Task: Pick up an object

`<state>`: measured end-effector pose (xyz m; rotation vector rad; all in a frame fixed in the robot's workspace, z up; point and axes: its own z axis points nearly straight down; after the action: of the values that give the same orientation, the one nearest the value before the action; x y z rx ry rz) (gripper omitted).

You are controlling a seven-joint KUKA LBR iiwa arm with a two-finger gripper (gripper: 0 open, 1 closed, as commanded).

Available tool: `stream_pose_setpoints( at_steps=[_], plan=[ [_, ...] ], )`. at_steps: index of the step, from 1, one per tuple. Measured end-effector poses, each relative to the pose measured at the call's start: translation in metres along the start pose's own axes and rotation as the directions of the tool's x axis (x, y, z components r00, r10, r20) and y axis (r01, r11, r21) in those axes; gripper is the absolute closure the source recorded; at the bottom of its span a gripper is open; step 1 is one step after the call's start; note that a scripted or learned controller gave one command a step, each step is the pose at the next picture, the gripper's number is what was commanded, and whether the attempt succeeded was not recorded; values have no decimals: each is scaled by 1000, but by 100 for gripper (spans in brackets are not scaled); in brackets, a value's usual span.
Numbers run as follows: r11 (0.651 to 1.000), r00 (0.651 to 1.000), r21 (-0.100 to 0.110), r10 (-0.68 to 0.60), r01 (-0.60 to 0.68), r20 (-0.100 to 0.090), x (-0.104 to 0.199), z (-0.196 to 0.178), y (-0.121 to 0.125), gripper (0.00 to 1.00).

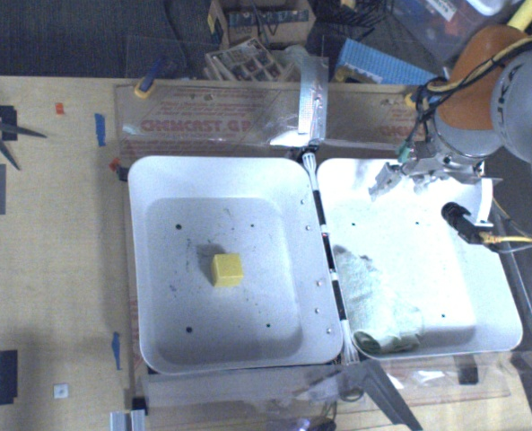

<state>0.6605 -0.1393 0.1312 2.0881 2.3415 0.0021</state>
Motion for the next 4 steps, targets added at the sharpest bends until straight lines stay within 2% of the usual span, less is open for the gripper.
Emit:
stream_pose_setpoints(
  at_steps=[1,2,3,4],
  plan=[
    [902,902,-2,431,-431,-3,13,43,-108,0],
    [899,899,-7,437,-437,-4,11,32,-108,100],
    [598,598,6,802,-802,4,-7,-21,-121,100],
    [309,309,4,951,-951,4,-30,-72,-131,100]
  ],
)
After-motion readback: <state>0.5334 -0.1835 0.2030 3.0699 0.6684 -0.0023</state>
